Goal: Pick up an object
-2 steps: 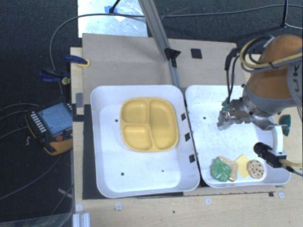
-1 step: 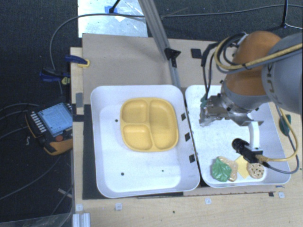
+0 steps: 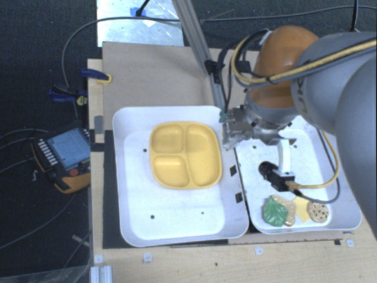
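A yellow divided plate (image 3: pixel 185 155) lies in the left bin (image 3: pixel 177 223), toward its back. Along the right bin's (image 3: pixel 344 220) front edge sit a green leafy toy (image 3: pixel 272 211), a yellow wedge (image 3: pixel 302 207) and a round speckled cookie (image 3: pixel 318 212). A small tan piece (image 3: pixel 289 215) rests against the green toy. My gripper (image 3: pixel 234 132) hangs over the back left corner of the right bin, close to the divide between the bins and just right of the plate's rim. It is well back from the small toys. Nothing shows in its grasp.
The arm's grey body and orange band cover the right bin's back half. A slanted metal pole (image 3: pixel 194 31) crosses behind the bins. Left of the bench lie a blue-screened device (image 3: pixel 65 152), clamps and cables.
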{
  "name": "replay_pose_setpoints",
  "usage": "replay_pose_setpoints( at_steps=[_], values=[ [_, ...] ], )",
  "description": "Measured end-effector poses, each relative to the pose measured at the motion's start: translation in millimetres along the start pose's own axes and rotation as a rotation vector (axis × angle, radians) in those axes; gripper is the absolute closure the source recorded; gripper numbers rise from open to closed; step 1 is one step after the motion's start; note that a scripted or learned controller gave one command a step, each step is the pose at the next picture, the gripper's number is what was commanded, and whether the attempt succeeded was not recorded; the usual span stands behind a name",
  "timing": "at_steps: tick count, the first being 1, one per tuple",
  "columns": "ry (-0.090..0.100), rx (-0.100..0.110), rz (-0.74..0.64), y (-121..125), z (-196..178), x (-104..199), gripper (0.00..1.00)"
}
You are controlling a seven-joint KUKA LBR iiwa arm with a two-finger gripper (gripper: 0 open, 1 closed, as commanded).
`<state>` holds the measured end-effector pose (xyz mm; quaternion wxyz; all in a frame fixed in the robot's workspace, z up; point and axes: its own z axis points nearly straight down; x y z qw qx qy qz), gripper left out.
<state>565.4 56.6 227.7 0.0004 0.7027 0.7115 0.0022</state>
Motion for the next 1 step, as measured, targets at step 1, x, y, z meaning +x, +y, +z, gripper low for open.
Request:
replay_pose_setpoints(
  at_steps=[1],
  values=[
    [0.000,0.001,0.001,22.7,10.8,51.7,1.00]
  ],
)
